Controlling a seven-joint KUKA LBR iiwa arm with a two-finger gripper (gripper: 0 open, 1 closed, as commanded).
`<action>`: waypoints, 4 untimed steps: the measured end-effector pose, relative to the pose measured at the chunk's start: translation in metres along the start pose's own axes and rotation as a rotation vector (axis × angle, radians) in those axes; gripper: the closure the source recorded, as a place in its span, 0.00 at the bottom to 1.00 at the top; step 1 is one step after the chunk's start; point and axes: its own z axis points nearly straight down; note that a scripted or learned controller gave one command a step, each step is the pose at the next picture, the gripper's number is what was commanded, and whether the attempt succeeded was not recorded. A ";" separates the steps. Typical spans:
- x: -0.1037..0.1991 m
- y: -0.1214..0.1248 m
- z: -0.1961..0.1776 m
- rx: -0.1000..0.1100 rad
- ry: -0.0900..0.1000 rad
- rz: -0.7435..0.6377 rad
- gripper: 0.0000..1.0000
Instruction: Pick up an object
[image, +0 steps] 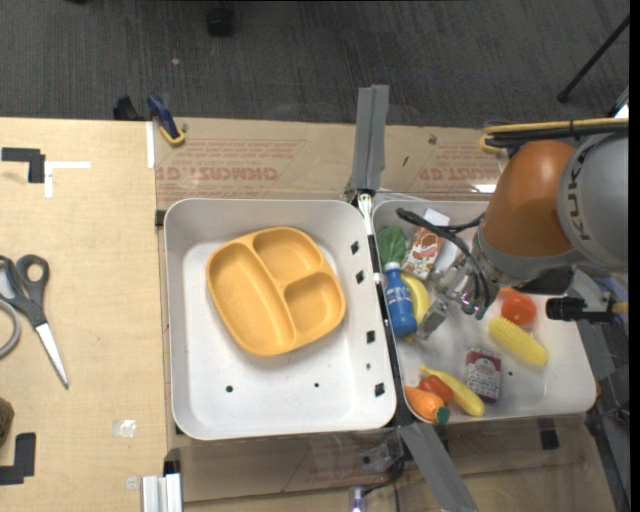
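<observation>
My gripper (447, 303) hangs low over the left half of the right bin (560, 400), under the orange band of the arm (530, 205). It sits just right of a blue bottle (400, 303) and a yellow fruit (419, 296) that lie by the bin's left wall. I see nothing clearly held in it. Near it lie a red and white packet (425, 250), a green toy (390, 243), a corn cob (517, 340), an orange-red piece (518, 305), a small dark red packet (483, 373), a yellow banana (456, 390) and a carrot (425, 403).
The left bin (190, 400) holds a yellow divided plate (277, 290). Scissors (35, 310) lie on the wooden bench at far left. A grey bar (370, 135) runs up between the bins at the back. Cables (440, 225) trail from the wrist.
</observation>
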 end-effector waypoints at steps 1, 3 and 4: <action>-0.075 0.015 -0.021 0.000 0.000 -0.013 0.00; -0.082 0.027 -0.001 -0.001 0.000 0.227 0.00; -0.082 0.038 -0.001 0.000 -0.002 0.320 0.00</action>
